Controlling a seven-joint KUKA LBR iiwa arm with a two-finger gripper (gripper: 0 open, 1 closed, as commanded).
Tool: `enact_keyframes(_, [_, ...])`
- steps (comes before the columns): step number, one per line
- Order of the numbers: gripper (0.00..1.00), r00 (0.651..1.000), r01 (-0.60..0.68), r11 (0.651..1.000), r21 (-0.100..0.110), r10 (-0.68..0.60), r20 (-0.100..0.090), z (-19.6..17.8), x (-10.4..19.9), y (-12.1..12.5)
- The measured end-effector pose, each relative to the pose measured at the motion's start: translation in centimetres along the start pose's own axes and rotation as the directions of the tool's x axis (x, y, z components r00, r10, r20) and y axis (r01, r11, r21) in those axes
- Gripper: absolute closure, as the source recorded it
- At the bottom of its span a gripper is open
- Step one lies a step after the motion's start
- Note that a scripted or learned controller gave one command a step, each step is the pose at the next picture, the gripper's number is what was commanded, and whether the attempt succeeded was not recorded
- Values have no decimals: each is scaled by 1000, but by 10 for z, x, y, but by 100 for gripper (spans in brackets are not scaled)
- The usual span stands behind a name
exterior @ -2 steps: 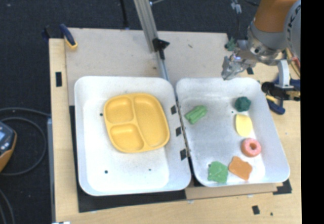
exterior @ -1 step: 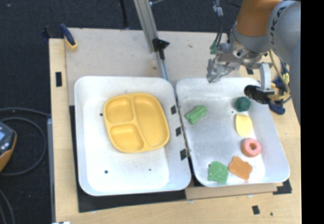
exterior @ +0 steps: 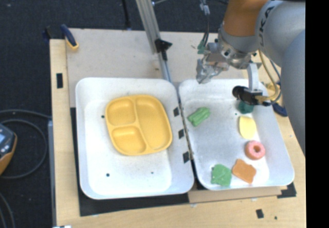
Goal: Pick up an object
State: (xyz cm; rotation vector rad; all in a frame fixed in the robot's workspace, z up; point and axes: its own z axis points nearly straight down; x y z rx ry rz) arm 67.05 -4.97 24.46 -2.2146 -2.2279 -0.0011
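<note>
Camera view: I look down at a slant on the table (exterior: 103,52) with two white bins side by side.
Arm: I see it reaching in from 3 o'clock, orange band above the wrist.
Gripper (exterior: 205,75): hangs over the 12 o'clock rim of the right bin (exterior: 267,180), near its 11 o'clock corner.
Fingers: pointing down with nothing between them that I can see; how far apart they stand I cannot tell, the tips are blurred.
Green block (exterior: 198,116): lies just toward 6 o'clock from the gripper, apart from it.
Right bin's other things: yellow piece (exterior: 247,127), pink ring (exterior: 255,150), orange piece (exterior: 243,171), green piece (exterior: 221,175).
Left bin (exterior: 92,180): holds a yellow divided plate (exterior: 138,124).
</note>
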Motion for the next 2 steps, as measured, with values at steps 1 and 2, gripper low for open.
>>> enact_keyframes(1, [100, 1000, 1, 1000, 1, -1, -1, -7, 45, -4])
enact_keyframes(2, [100, 1000, 2, 1000, -2, -2, -1, -14, 100, -5])
